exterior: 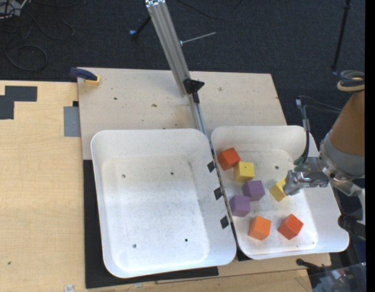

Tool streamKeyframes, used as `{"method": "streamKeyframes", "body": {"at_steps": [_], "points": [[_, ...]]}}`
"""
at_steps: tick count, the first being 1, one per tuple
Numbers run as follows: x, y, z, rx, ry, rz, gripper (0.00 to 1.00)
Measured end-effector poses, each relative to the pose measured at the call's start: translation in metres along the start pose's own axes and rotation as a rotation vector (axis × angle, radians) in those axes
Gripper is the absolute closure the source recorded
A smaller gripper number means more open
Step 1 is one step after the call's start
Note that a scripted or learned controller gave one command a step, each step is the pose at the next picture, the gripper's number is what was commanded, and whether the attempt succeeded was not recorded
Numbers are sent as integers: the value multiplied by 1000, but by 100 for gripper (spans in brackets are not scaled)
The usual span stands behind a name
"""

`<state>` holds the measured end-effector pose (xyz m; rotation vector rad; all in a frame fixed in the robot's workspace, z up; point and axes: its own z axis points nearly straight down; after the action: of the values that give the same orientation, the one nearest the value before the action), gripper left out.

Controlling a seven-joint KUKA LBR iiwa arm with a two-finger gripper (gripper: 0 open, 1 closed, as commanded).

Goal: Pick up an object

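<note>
The right bin (pixel 278 135) holds several small blocks. An orange block (pixel 228 158) and a yellow block (pixel 245 171) lie near its left wall. Below them are two purple blocks (pixel 254 189) (pixel 239 205). Near the front lie another orange block (pixel 259 227) and a red block (pixel 290 226). A second yellow block (pixel 278 191) sits tilted right against the tip of my gripper (pixel 292 185), which reaches in from the right over the bin's right half. The tip is too small and dark for me to tell whether the block is held.
The left bin (pixel 114 157) sits beside the right one, with black clips (pixel 218 193) along the shared divider. A slanted aluminium bar (pixel 172 44) rises behind the bins. The bench edge lies close in front.
</note>
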<state>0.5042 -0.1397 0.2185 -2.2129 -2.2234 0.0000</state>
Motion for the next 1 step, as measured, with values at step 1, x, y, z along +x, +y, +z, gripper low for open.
{"method": "streamKeyframes", "body": {"at_steps": [1], "points": [[52,9,10,0,0,0,100]]}}
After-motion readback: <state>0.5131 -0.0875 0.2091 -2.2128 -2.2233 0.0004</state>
